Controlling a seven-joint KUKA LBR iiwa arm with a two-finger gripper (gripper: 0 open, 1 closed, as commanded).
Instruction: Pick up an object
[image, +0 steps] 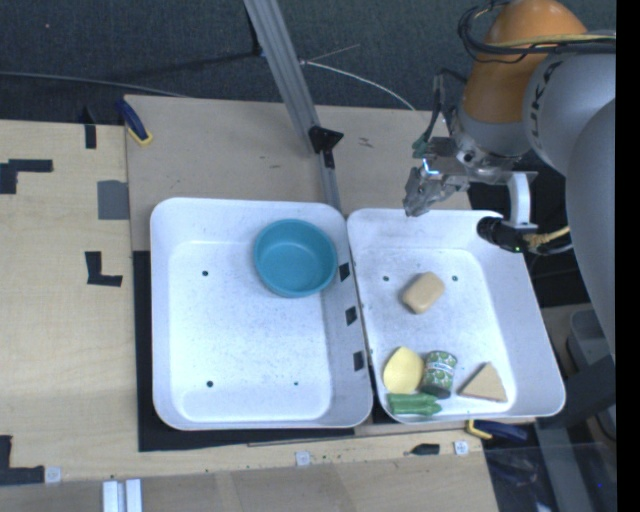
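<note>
My gripper (420, 198) hangs above the far left corner of the right bin (520, 300), with nothing between its fingers; they look close together. Below it, a tan rounded block (423, 292) lies near the bin's middle. Along the near edge sit a yellow lemon-like piece (402, 369), a dark green can (438, 373), a green stick-shaped item (414, 404) and a tan wedge (484, 383). A blue bowl (294, 257) stands at the far side of the left bin (200, 340).
A slanted metal pole (290, 80) runs down from the top to the gap between the bins. The grey arm with its orange band (520, 50) fills the upper right. Cables trail beside the right bin's far right corner.
</note>
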